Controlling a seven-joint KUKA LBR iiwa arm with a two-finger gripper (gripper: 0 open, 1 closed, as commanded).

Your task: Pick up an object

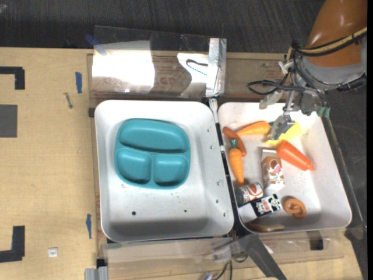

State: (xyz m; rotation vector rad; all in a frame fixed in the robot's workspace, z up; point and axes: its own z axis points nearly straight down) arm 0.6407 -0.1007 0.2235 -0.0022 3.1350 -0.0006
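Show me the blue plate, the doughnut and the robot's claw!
Blue plate (152, 151): camera view, its middle divider.
Doughnut (294, 206): camera view, its ring.
Gripper (284, 125): camera view, between its fingertips.

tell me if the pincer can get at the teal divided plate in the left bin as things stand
Probably yes. The teal plate lies alone in the left bin with nothing on or over it. The pincer hangs over the right bin, so the arm would have to cross the divide.

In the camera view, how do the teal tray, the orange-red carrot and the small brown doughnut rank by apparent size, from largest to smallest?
1. teal tray, by far the largest.
2. orange-red carrot.
3. brown doughnut, the smallest.
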